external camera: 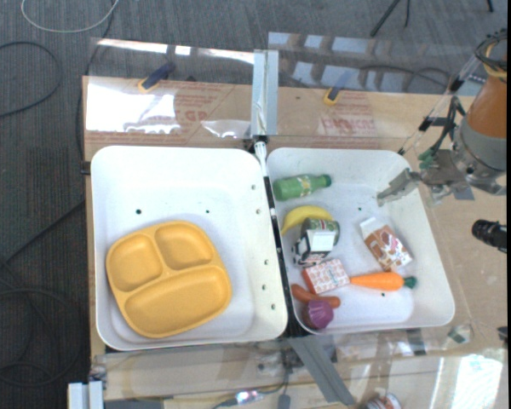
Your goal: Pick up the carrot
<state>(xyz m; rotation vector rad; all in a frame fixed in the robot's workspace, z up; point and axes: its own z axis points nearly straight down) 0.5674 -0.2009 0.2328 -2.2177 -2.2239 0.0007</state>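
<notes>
No legible text on any item.

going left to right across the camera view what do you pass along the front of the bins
Yellow tray → purple onion → carrot → right bin's rim.
</notes>
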